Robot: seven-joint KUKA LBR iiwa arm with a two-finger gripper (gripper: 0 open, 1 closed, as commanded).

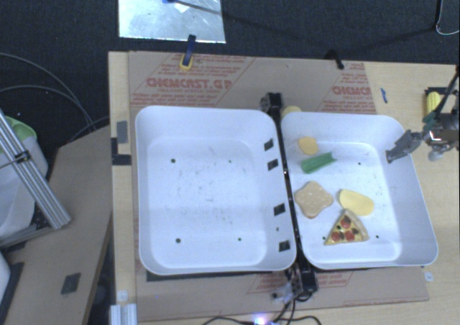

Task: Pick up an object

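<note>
Tool (399, 148) at the frame's right edge hovers over the right bin's (402, 244) upper right rim, its grip state unclear, while left of it inside lie a green piece (317, 162), toast slice (313, 199) and pizza slice (346, 229).

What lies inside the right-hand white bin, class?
Inside the right bin: a small yellow piece, green stick, bread slice, yellow oval and pizza slice. Anything beneath them is hidden.

My arm (447, 129) was cut off by the right edge, so little of it showed. My gripper (399, 149) was small and blurred at the right bin's (402, 248) rim; its fingers were unreadable.
</note>
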